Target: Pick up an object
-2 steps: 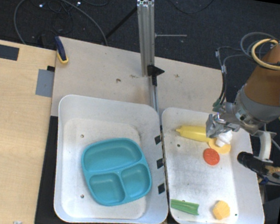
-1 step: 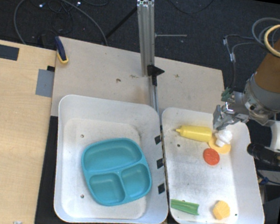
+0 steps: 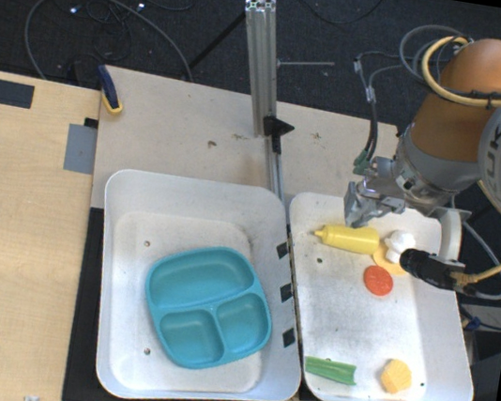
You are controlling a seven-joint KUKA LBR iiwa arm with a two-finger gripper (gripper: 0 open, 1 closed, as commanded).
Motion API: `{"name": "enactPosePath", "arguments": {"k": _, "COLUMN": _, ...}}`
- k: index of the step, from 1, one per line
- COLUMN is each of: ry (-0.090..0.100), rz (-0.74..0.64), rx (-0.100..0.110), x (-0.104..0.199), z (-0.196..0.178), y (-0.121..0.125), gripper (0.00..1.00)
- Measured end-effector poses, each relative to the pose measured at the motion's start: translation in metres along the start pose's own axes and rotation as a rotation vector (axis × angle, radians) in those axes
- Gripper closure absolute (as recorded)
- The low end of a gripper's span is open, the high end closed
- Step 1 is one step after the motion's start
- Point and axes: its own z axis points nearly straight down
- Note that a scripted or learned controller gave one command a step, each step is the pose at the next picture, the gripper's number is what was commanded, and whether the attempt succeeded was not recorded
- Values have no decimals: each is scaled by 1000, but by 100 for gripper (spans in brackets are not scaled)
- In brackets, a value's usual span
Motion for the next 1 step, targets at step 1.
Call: {"name": "enactPosePath", "arguments": {"k": 1, "ry": 0, "rz": -1, "rx": 1, "x": 56, "z": 0, "y": -4, "gripper": 100}}
